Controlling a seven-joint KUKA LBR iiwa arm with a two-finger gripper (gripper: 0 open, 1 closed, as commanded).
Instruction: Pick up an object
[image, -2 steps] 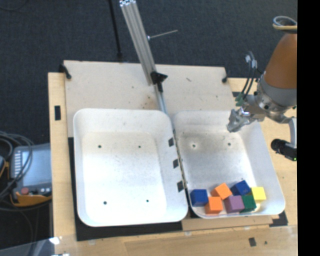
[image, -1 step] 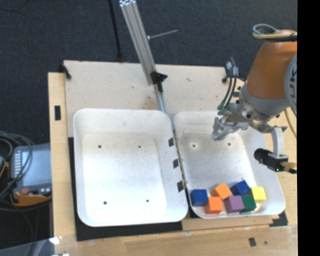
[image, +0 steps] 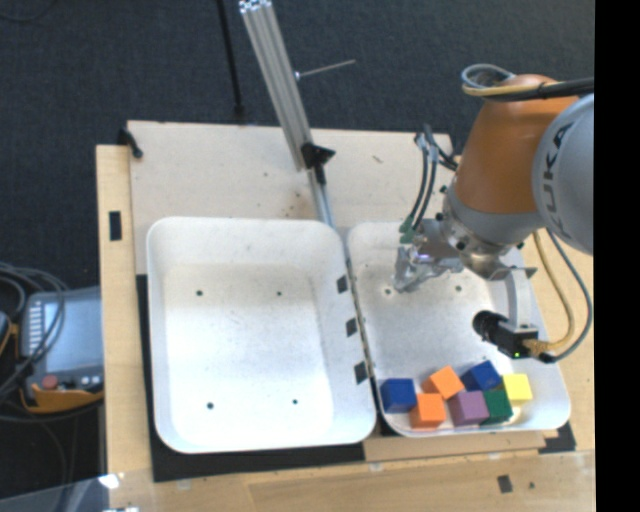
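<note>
Two shallow white plastic bins sit side by side on a pale wooden bench (image: 230, 150). The left-hand bin (image: 250, 335) shows a speckled white floor with a few small dark dots. The right-hand bin (image: 420, 330) holds a cluster of small coloured cubes packed into its near corner.

Within that cluster, a blue cube (image: 398, 393) lies nearest the wall shared with the other bin. Just beside it is an orange cube (image: 429, 409), with a second orange cube (image: 446, 381) behind it. A purple cube (image: 467, 407) touches a green cube (image: 498, 405), a darker blue cube (image: 482, 375) sits behind them, and a yellow cube (image: 517, 387) is at the outer end of the group.

The grey arm with its orange band (image: 505, 150) reaches in from the right, above the far half of the right-hand bin. Its two-finger gripper (image: 412, 272) points down over the bare floor of that bin, well apart from the cubes. How far the jaws stand apart I cannot tell, as the metal parts blur together; no cube is seen between them.

A slanted aluminium post (image: 285, 95) crosses the back of the bench and ends near the gap between the bins. Off the bench at the left lies a grey handheld control pendant (image: 60, 345).
</note>
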